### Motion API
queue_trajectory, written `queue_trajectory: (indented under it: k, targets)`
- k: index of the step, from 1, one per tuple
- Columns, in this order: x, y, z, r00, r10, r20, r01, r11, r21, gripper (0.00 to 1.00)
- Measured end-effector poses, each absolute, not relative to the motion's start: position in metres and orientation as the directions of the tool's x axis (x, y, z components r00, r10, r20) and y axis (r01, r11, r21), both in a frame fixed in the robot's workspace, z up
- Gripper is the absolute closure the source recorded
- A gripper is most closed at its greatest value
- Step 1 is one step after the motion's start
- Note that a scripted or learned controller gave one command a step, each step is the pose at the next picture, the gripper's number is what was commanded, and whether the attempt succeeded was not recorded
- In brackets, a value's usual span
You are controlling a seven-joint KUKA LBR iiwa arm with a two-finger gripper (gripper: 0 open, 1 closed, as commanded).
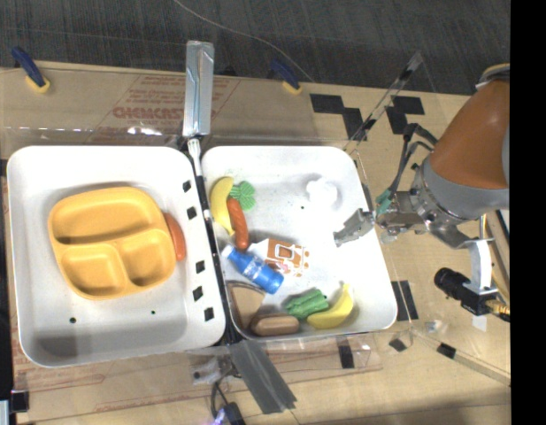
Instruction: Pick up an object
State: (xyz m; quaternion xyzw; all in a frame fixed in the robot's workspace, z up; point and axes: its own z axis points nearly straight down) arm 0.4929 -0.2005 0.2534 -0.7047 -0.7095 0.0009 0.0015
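My gripper (350, 229) hangs over the right edge of the right bin (281, 159), with nothing visibly held. Below and left of it lie an orange-and-white carton (287, 256) and a blue bottle (255, 270). A red-brown sausage (240, 223) lies beside a yellow banana (220, 202) and a green leafy piece (243, 193) near the divider. Along the front wall sit a green vegetable (305, 304), a second banana (336, 307) and a brown sausage (274, 325). A small white object (322, 190) rests at the back right, up and left of the gripper.
The left bin (34, 171) holds a yellow divided tray (109, 239) with an orange piece (176, 236) against its right side. A metal bar (198, 91) stands at the back between the bins. The arm's orange band (476, 140) is at the right.
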Motion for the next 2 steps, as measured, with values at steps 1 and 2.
queue_trajectory:
  k: [1, 2]
  targets:
    - [0.474, -0.209, 0.128, -0.016, 1.000, 0.005, 1.000, 0.016, -0.012, 0.00]
    - [0.483, -0.128, 0.109, -0.197, 0.980, 0.003, 0.980, 0.197, -0.002, 0.00]
